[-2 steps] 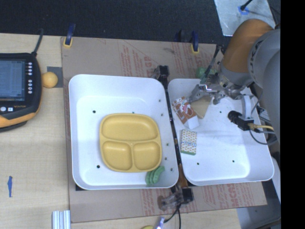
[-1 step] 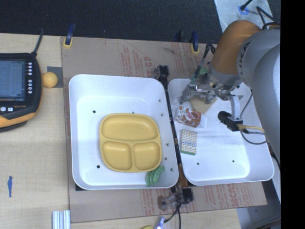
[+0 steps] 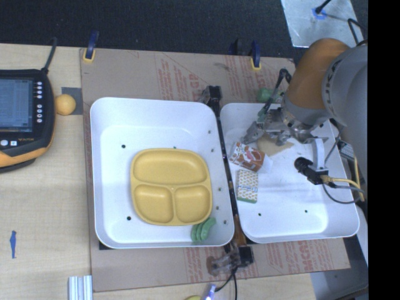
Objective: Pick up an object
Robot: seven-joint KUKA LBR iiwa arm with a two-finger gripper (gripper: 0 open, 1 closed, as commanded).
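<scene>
Two white bins side by side on my feed. Nearest the camera, a small green object lies in the left bin at its near edge, just touching the near right corner of a yellow divided tray. The tray sits about mid-bin, three compartments, one long at the far side and two smaller at the near side.

In the right bin, a small patterned green-and-cream packet lies near the left wall. Just beyond it, nearly touching, is a red-and-white packet, tilted. A black cable end with a yellowish lead hangs over the bin's right half.

Further back, the gripper is low over the far part of the right bin, just beyond the red-and-white packet, with the arm's orange band above it. I can't tell from this angle how the fingers are set, and I see nothing clearly between them.

Far left, on the bench: a teach pendant, with a yellow ball beside it.
</scene>
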